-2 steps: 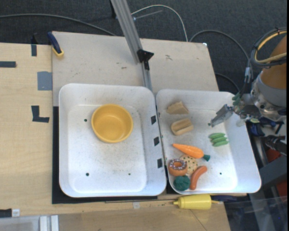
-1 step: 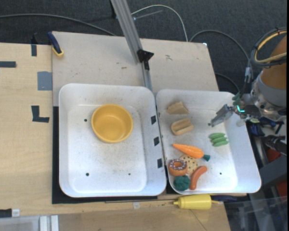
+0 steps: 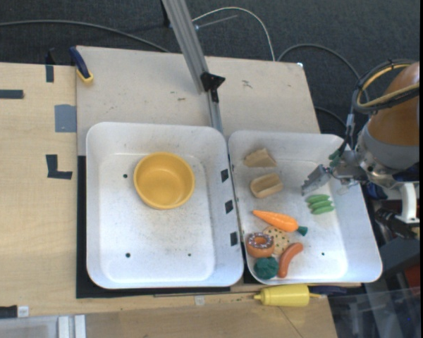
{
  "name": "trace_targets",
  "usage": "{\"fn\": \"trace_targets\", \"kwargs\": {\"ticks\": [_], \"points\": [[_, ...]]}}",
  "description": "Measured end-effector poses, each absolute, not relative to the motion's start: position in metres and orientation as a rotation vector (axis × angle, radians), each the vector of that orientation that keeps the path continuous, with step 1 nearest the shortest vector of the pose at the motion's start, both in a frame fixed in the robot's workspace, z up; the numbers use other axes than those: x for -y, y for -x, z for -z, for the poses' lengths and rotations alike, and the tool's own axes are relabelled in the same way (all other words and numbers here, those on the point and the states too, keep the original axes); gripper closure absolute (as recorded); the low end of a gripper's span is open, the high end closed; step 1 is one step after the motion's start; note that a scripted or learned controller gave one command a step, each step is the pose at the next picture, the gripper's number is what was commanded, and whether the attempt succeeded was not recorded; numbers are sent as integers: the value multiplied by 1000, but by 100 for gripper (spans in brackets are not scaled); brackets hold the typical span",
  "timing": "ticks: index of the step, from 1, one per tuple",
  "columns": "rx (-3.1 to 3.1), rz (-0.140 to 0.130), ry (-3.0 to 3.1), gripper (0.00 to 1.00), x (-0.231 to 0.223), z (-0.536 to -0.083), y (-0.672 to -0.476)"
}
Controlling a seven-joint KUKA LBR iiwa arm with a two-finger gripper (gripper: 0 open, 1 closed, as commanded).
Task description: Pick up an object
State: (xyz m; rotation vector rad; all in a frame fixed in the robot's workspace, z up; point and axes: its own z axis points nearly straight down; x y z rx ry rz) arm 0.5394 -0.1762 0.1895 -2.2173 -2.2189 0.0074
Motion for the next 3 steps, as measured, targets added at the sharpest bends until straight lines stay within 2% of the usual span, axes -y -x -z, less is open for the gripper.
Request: {"fn": "trace_targets", "kwargs": {"ticks": [1,2,3], "points": [[2217,-8,2217,0,180,-133,-529],[2226,-1,2223,0,180,-88,-530],[2225,0,2221,100,179,-99,-530]]}}
